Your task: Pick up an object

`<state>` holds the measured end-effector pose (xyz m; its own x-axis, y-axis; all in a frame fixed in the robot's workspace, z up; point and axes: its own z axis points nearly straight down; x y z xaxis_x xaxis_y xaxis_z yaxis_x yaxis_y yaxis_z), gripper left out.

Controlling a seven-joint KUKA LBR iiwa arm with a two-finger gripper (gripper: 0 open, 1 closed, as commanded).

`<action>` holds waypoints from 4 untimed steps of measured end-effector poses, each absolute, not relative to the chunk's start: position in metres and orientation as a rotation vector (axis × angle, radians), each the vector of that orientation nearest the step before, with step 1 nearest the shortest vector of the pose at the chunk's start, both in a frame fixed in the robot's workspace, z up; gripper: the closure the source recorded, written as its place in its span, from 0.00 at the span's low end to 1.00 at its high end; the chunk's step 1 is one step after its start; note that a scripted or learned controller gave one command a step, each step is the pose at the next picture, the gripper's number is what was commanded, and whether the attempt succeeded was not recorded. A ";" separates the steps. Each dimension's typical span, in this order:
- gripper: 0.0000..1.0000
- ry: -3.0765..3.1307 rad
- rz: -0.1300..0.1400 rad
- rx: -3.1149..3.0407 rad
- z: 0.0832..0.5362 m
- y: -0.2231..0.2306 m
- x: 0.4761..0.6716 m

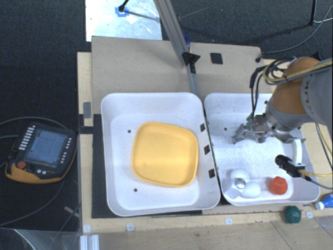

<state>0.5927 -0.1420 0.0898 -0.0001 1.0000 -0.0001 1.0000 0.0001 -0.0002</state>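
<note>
Hovering over the right bin, the arm reaches in with its orange band above the wrist, and the gripper sits low over the bare white floor in the upper half of that bin. How its tool is set, apart or together, I cannot tell from this angle; nothing can be made out in its grasp. So what's there to pick? Along the near wall of the right bin lies a little cluster: a shiny cup with its mouth up, a white egg touching it on the near side, and a red cup a bit farther toward the bin's near right corner. All three are well apart from the gripper, nearer the camera than it is. Beside the right bin, the left bin carries a yellow plate lying flat in its middle. My read: this is the approach stage, nothing lifted yet, the grab not begun. Next move, I'd judge, calls for travel toward the near wall of the right bin, lining up over one piece and coming down cleanly. The red cup looks the easier choice since it stands alone; the shiny cup and the egg are touching, so a descent there risks nudging one off the other.
</note>
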 end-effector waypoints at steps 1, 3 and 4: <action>1.00 -2.223 -0.002 -2.223 0.101 -0.142 0.593; 1.00 -2.225 -0.005 -2.223 0.212 -0.141 0.587; 1.00 -2.223 -0.002 -2.222 0.231 -0.141 0.587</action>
<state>0.5874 -0.1407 0.2308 -0.0007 1.0000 -0.0002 1.0000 0.0007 0.0022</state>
